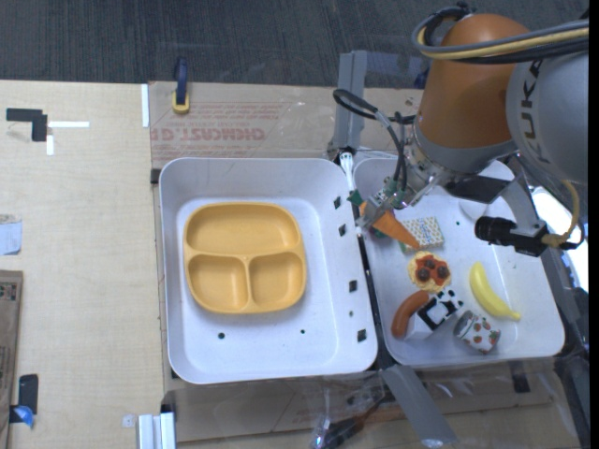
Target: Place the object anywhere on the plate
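Hovering over the right bin (538,340), the hand (388,204) appears to pinch the carrot (393,227); yellow plate (246,256) lies left.

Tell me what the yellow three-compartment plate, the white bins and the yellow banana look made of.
Yellow three-compartment plate: likely moulded plastic, matte, with rounded dividers and soft sheen. White bins: apparently thin formed plastic, smooth and slightly glossy, with rounded rims. Yellow banana: probably a plastic toy, uniformly bright and faintly shiny, though that is uncertain.

Matt yellow plastic plate (245,267), smooth white plastic bins (178,279)
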Controlling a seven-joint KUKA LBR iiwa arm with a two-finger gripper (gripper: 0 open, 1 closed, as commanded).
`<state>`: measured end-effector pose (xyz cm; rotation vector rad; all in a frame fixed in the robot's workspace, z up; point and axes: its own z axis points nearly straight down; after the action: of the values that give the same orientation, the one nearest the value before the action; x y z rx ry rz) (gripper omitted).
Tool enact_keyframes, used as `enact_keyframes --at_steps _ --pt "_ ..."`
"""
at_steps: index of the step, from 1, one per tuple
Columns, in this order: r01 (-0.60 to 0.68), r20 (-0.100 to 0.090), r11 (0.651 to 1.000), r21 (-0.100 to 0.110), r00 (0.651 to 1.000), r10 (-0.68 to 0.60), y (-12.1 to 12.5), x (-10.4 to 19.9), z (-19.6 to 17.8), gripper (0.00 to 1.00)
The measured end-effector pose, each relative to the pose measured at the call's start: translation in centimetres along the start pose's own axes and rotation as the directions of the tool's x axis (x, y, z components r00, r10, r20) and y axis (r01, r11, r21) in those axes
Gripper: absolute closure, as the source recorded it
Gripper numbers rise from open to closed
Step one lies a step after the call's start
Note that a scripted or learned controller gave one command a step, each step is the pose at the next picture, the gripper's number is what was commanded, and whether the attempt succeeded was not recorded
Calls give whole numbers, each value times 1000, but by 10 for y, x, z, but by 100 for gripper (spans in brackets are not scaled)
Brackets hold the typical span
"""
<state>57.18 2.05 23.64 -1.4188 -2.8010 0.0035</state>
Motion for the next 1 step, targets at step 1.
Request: enact_keyframes --at_steps 1 --pt "220 0 975 0 975 -220 -7 112 34 100"
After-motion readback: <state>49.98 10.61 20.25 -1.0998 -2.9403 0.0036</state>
